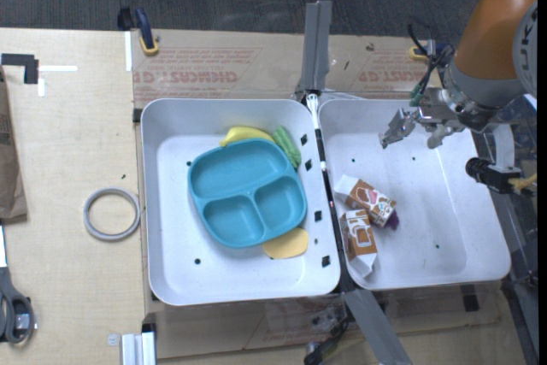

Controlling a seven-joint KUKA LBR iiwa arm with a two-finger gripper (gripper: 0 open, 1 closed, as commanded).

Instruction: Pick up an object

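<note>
**Gripper poised over the right bin, nothing in its grasp**

The gripper (413, 131) hangs over the upper part of the right bin (444, 265), its two fingers spread apart with nothing between them. The grey arm with its orange band (500, 26) reaches in from the upper right of the frame.

Lower left in that bin, near the divider, lie two small brown snack packets (366, 218) on a scrap of white wrapping, well apart from the gripper.

The left bin (162, 209) holds a blue sectioned plate (246, 192), lying over a yellow banana-like piece (246, 134), a green item (289, 145) and another yellow piece (286, 245). A grey ring (111, 213) rests on the bench at the left.
</note>
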